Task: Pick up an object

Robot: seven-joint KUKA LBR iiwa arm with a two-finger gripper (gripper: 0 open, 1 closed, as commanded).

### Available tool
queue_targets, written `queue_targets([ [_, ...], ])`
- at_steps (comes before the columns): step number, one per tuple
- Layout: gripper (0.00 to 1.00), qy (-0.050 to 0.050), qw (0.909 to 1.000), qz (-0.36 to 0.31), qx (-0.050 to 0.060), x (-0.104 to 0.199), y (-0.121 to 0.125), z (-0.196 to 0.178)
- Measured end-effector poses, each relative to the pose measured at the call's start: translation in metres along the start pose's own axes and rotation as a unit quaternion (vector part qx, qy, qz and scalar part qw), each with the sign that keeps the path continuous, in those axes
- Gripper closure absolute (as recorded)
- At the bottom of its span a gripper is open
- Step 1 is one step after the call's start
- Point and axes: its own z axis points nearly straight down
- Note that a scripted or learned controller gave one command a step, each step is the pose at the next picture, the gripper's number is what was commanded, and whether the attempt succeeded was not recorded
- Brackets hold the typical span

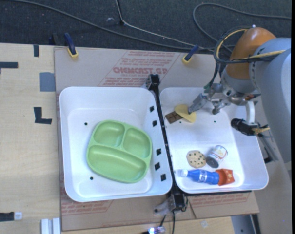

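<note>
Two shallow white bins are seen side by side on a cardboard sheet, and the right bin (245, 179) serves as the landmark here. The gripper (198, 105) is positioned over the upper-left part of this bin, reached in from the right by the grey arm (276, 82) with its orange band (249, 43). Its fingertips are placed right at a pale yellow piece (185, 113), which lies in the bin's upper-left area, just beside a small brown block (172, 117) nearer the bin's left wall. Contact between fingertips and the yellow piece appears likely, but whether the piece sits between the fingers cannot be told — the finger spread is not resolved at this angle.

Lower in the right bin, well apart from the gripper, a round cookie (196, 158) is found, with a small tin can (216, 156) just beside it on the right. Below both, near the bin's front wall, a blue bottle (202, 176) is laid on its side, touching an orange-red packet (226, 176) at its right end.

Left of the right bin, the other bin (79, 101) is occupied by a green divided plate (120, 151), tilted slightly in the frame — well apart from the arm
</note>
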Motion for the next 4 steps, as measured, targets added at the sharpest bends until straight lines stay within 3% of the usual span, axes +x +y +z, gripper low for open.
queue_targets([
  [1,1.0,-0.001,1.0,-0.001,-0.003,0.0,0.002,-0.015],
  [3,1.0,-0.001,1.0,0.0,-0.006,0.006,0.001,-0.131],
  [4,1.0,0.0,1.0,-0.002,-0.004,0.062,-0.002,-0.138],
])
